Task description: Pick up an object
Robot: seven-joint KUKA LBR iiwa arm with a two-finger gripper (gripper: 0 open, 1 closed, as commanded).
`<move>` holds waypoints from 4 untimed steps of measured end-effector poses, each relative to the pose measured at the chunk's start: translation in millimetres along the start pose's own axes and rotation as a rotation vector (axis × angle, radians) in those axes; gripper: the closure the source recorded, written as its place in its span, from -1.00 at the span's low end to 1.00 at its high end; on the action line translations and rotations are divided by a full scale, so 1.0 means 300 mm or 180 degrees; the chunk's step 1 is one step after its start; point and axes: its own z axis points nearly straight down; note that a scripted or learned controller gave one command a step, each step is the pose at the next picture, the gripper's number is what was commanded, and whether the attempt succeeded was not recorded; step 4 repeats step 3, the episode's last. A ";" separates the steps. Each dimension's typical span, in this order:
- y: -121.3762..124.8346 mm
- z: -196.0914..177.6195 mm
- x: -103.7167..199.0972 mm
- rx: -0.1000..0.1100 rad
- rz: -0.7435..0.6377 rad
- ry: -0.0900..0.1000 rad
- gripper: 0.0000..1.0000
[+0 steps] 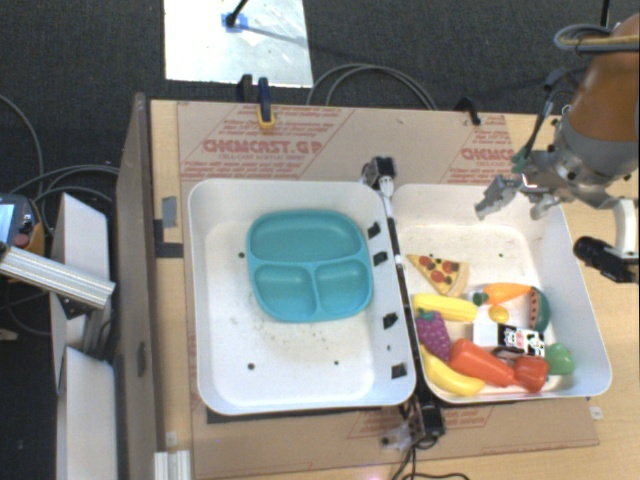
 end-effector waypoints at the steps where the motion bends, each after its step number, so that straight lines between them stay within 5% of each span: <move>1: -0.159 0.311 0.114 0.0089 0.0005 0.0028 -1.00; 2: -0.104 0.559 0.129 0.0067 -0.0005 0.0018 -1.00; 3: 0.023 0.546 0.084 0.0043 -0.0005 0.0014 -1.00; 4: 0.023 0.546 0.084 0.0043 -0.0005 0.0014 -1.00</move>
